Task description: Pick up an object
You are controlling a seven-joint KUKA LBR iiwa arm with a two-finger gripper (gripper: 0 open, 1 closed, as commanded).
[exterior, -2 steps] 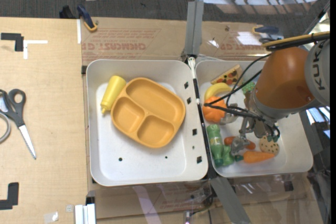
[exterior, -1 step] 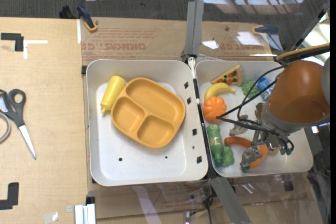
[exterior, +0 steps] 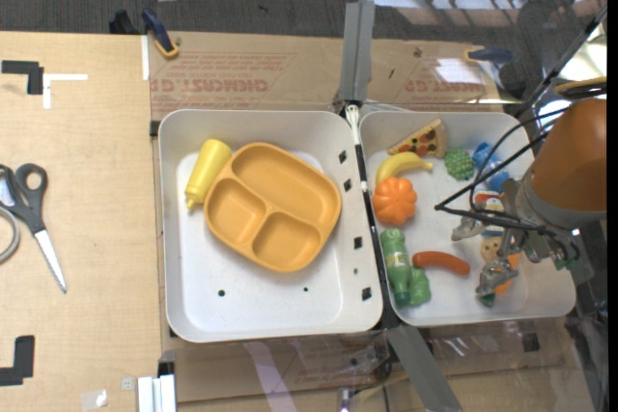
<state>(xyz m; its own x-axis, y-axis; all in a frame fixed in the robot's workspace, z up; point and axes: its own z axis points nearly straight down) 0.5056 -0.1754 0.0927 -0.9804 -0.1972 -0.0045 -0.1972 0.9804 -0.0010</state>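
You see the arm [exterior: 570, 159] reaching in from the right, with the tool [exterior: 497, 270] low over the right bin [exterior: 541, 309], near its front right part. The tool is down among cables and small items, so you cannot tell if it is released or clenched, and nothing is clearly seen in its grasp.

The things to pick lie in the right bin: a pizza slice [exterior: 420, 142] at the back, a banana [exterior: 401, 167] just in front of it, a pumpkin [exterior: 395, 200] touching the banana, a green toy [exterior: 403, 270] along the left wall, and a sausage [exterior: 440, 261] near the middle. A broccoli [exterior: 460, 163] and a blue piece [exterior: 483, 155] sit further right, close to the arm. The sausage lies apart from the others and nearest to the tool, so it looks like the easiest target, in my judgement.

In the left bin [exterior: 193, 304] a yellow tray [exterior: 272, 206] lies flat, and a yellow bottle [exterior: 207, 171] leans at its left side. Scissors [exterior: 34, 217] lie on the counter [exterior: 77, 304], well apart from the bins.
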